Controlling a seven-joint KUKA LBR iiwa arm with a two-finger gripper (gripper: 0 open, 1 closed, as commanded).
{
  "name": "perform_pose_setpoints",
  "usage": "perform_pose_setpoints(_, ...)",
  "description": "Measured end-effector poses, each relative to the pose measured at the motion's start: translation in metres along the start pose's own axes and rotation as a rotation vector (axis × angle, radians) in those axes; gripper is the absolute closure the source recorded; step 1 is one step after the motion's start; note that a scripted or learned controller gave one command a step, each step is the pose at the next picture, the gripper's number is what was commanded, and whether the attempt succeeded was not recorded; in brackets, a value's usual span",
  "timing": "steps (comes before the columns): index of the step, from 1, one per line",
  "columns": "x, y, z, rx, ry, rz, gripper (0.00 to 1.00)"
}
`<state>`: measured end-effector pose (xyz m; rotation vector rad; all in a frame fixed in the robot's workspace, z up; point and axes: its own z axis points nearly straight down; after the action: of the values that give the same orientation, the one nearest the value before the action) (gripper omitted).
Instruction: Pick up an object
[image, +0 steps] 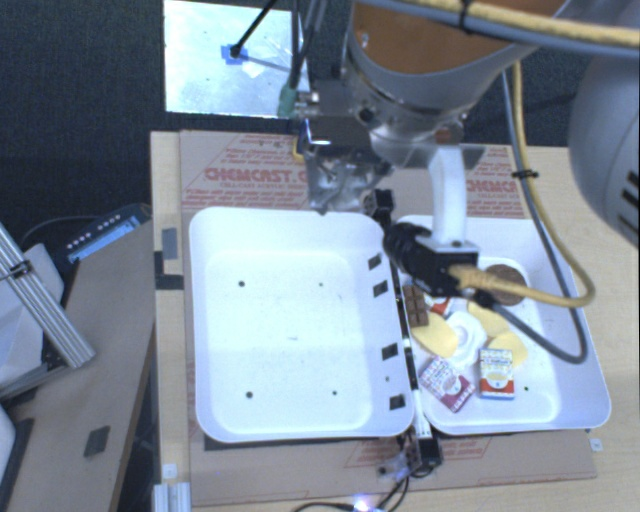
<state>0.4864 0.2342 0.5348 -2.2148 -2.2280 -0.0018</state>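
Observation:
My gripper hangs over the far edge of the left bin, near the divide between the two bins. I see nothing held in it. The objects lie in the right bin: a red and white packet, a small orange and red box, a yellow piece, a second yellow piece, a white round item, a brown round item and a dark brown bar. The wrist hides part of that bin's far side.
Both bins rest on a cardboard sheet on the bench. Black clips run along the seam between the bins. A yellow cable loops over the right bin. A metal rail stands off to the left.

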Motion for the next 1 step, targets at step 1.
perform_pose_setpoints(1, 0.0, 0.0, 0.0, 0.0, 0.0, 0.0, 1.0)
